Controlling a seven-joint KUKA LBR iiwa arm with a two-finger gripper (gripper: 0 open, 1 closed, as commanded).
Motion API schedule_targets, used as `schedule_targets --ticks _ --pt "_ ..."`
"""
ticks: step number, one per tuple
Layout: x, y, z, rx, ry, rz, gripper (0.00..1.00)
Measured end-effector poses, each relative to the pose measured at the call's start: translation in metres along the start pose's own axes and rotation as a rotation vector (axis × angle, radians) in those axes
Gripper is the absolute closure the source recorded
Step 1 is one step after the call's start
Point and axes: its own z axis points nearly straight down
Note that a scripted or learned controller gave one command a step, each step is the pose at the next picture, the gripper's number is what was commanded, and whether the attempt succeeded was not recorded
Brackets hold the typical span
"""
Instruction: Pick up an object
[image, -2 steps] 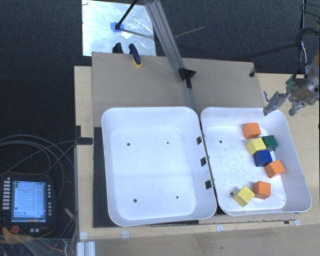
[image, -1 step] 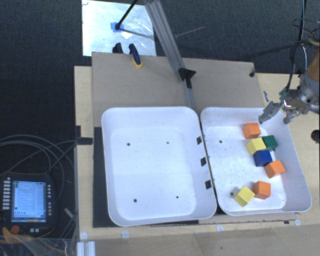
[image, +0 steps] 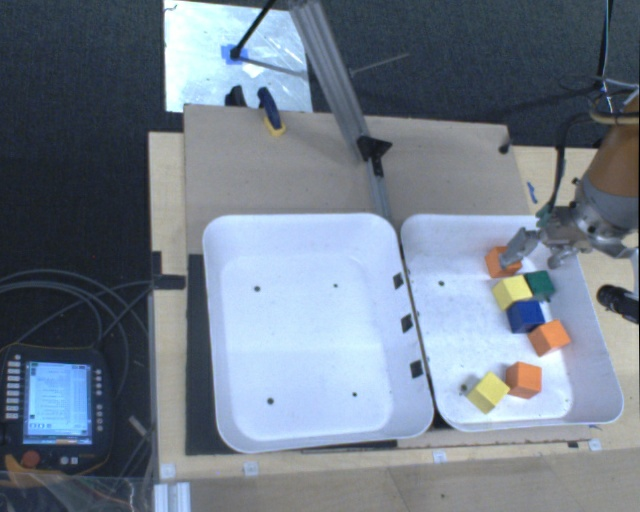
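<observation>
The right bin (image: 440, 330) holds several small blocks. An orange block (image: 499, 263) lies near its far side, with a yellow block (image: 511, 291), a green block (image: 540, 284) and a blue block (image: 525, 315) just below it. Nearer the front lie another orange block (image: 549, 337), a third orange block (image: 523, 379) and a second yellow block (image: 489, 391). My gripper (image: 537, 250) reaches in from the right and hovers at the bin's far right, open. Its left finger (image: 519, 245) hangs right beside the first orange block, and nothing sits between the fingers.
The left bin (image: 300, 235) lies beside the right one, and clips join their shared edge. A grey pole (image: 340, 85) slants over the bench at the back. A teach pendant (image: 55, 405) with cables rests on the floor at the left.
</observation>
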Motion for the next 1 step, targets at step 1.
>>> schedule_targets --ticks 1 --pt "-0.0009 0.0023 -0.0151 -0.009 -0.003 -0.002 1.0"
